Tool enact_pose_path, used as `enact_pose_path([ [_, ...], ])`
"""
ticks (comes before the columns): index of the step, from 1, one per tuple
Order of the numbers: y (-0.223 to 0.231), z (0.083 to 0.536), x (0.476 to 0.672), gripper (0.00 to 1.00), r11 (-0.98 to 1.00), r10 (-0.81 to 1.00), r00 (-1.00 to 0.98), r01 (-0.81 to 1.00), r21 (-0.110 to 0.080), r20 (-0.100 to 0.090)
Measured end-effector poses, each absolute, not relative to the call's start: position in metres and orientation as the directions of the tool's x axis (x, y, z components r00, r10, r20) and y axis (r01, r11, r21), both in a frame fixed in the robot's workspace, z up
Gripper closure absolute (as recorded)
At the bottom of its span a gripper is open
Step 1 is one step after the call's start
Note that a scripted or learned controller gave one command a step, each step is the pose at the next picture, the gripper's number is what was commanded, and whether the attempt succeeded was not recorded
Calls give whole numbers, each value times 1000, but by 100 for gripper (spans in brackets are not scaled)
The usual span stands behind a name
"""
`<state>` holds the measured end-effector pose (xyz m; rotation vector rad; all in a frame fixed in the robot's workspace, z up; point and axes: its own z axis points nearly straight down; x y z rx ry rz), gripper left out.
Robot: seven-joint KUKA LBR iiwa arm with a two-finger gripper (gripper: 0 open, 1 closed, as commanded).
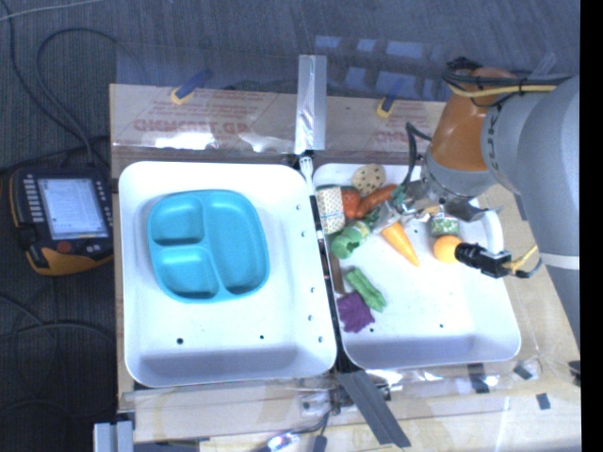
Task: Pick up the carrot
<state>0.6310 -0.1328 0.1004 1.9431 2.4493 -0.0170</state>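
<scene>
The carrot (400,241) is an orange cone lying in the right bin (471,337), its tip pointing toward the lower right. My gripper (411,205) hangs low over the bin's upper middle, just above the carrot's broad end and close to it. The grey arm with its orange band (462,135) comes in from the upper right and covers the bin's far right corner. Nothing shows as lifted off the bin floor.
Around the carrot lie a red-orange piece (377,197), a cookie (368,177), green vegetables (347,241) (366,288), purple grapes (355,313), an orange fruit (447,249) and a small green-white block (444,224). The left bin (151,347) holds a blue divided plate (207,243).
</scene>
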Motion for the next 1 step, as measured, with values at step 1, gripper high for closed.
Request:
enact_pose_path([
  [1,-84,199,658,100,316,949,-316,949,0,-1],
])
